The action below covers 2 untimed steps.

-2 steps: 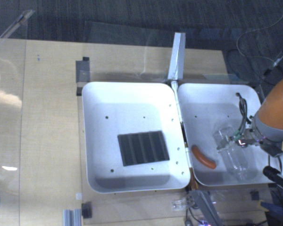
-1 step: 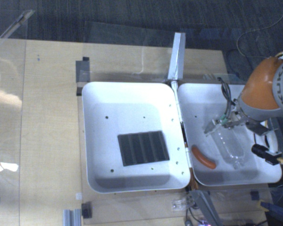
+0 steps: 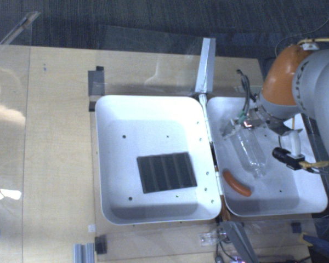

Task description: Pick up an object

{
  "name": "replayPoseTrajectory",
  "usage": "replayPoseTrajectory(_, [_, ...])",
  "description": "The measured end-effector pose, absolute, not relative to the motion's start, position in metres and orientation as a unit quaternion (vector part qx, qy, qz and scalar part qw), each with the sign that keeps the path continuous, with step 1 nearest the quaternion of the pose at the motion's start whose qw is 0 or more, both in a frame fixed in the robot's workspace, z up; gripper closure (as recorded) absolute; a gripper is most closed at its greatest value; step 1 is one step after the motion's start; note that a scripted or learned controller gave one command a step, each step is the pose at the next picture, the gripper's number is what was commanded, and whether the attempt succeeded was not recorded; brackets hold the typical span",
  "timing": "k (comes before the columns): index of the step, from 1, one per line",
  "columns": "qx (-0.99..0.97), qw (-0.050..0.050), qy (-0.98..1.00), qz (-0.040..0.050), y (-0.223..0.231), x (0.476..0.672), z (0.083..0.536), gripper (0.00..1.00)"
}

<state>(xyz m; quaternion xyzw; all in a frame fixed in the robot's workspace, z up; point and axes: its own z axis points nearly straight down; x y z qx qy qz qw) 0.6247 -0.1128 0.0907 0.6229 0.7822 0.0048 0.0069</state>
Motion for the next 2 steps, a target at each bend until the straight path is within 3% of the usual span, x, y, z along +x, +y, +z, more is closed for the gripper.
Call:
replayPoseTrajectory(1, [0.588,0.008,0.809,0.0036,-0.139,0.563,0.092,0.00])
replayPoseTrajectory(2, [0.629,0.006,0.777,0.0038,-0.126,0.636,0.090,0.00])
